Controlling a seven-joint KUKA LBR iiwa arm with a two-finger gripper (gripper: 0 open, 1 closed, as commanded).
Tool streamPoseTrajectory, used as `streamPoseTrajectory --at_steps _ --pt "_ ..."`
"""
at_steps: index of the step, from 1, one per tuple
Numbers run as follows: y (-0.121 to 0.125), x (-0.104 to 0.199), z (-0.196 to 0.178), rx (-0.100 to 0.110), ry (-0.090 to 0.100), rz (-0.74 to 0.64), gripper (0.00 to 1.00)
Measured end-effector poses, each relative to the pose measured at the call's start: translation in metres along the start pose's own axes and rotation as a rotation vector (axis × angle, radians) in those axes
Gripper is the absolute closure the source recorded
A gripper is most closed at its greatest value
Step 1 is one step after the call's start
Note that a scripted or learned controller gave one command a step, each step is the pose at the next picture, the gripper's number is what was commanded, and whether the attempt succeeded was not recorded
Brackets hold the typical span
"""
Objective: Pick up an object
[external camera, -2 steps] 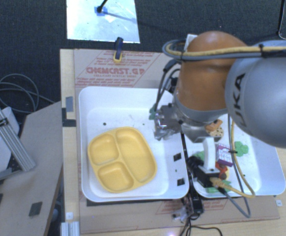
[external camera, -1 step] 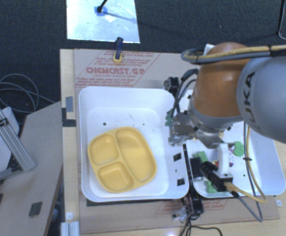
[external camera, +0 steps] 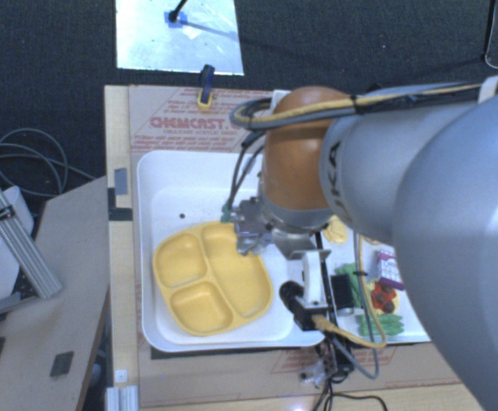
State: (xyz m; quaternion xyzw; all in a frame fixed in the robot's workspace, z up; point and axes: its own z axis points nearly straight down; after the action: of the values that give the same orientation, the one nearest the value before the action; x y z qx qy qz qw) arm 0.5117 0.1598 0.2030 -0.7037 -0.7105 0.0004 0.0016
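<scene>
A yellow divided tray (external camera: 208, 279) lies in the left white bin (external camera: 168, 187), filling its near half and nearly touching the front rim. The gripper (external camera: 247, 238) hangs at the tray's far right corner; whether it grips anything cannot be told. Bare white floor lies open behind the tray; cardboard (external camera: 180, 122) and dark carpet (external camera: 44, 67) surround the bin.

You have one yellow tray (external camera: 199, 279) with three compartments beside the jaws, one white bin (external camera: 159, 197) under it, and one clamp (external camera: 205, 86) well beyond the jaws.
</scene>
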Motion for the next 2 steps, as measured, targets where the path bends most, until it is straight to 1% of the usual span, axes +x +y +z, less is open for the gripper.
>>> streamPoseTrajectory --at_steps 1,2 --pt "0.012 -0.073 0.020 -0.001 -0.003 0.015 1.00" --pt "-0.027 -0.107 -0.052 -0.007 -0.001 0.012 1.00"
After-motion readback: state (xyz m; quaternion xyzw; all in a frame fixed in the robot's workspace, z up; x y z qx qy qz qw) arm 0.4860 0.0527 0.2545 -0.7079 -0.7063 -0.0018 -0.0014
